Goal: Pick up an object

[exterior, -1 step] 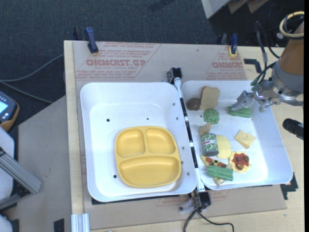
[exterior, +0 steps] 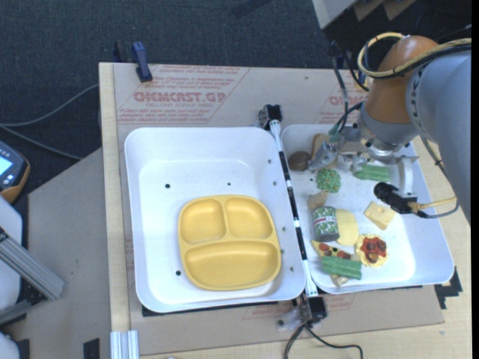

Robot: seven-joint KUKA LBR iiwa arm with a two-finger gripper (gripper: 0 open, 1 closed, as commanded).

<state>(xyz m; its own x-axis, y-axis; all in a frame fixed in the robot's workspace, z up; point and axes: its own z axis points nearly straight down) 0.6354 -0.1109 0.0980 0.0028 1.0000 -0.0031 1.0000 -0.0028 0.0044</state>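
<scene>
green broccoli [exterior: 327, 179] below jaws, grip unclear

One fixed cam, high above the bench [exterior: 187, 96], looks down at a slant. Both white bins [exterior: 150, 170] sit mid-frame, fairly close, dark floor round the edges. Arm [exterior: 419, 81] comes in from frame right, top corner.

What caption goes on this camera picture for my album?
Robot arm reaches into the right bin of toy food; a yellow plate sits in the left bin.
</scene>
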